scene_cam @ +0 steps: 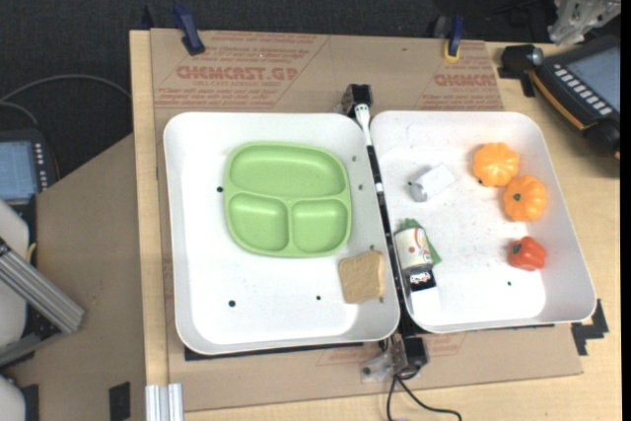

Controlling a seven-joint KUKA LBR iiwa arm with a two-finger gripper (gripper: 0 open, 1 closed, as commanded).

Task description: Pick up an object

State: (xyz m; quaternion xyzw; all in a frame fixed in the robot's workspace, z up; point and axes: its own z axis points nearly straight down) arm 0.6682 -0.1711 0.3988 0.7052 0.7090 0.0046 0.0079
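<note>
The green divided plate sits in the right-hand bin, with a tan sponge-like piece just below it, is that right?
Not quite. The green divided plate sits in the left bin, not the right one, as the camera view shows. The tan sponge-like piece does lie just below it, near that bin's lower right corner.

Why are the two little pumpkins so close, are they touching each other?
Cannot tell. In the camera view the upper pumpkin and lower pumpkin meet at their edges with no white bin between, but overlap could hide a gap.
</note>
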